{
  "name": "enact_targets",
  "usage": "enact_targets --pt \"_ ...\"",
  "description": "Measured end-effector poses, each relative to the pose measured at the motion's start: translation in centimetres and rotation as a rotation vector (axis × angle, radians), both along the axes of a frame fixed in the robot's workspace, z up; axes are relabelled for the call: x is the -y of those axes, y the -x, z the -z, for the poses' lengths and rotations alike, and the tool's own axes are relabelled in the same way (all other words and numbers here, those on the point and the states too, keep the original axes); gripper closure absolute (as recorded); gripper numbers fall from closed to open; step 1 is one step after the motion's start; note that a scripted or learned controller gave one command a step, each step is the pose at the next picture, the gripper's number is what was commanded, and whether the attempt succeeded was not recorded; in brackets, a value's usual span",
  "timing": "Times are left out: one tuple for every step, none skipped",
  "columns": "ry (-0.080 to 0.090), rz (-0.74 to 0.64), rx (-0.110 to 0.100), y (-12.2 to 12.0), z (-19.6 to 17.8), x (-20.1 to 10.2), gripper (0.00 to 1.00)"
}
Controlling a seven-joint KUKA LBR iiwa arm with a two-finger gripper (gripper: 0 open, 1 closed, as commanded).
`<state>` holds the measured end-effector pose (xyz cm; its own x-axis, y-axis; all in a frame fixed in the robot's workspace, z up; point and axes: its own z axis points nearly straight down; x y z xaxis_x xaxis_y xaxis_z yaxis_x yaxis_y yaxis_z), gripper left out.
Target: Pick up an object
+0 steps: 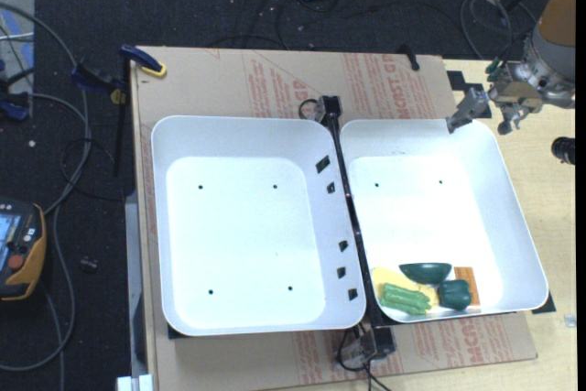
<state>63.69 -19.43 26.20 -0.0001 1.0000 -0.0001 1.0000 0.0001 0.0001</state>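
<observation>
Two white bins are set on the counter (275, 73). The claw (483, 113) is seen spread wide, holding nothing, over the right bin's (430, 215) far corner. Green toys (426, 287) are piled at its near edge.

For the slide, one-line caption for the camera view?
Gripper hovers over the right bin's far corner; green objects cluster at its near edge.
</observation>
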Motion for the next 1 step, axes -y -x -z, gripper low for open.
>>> enact_targets --pt "-0.002 0.003 -0.006 7.21 5.88 1.96 0.0"
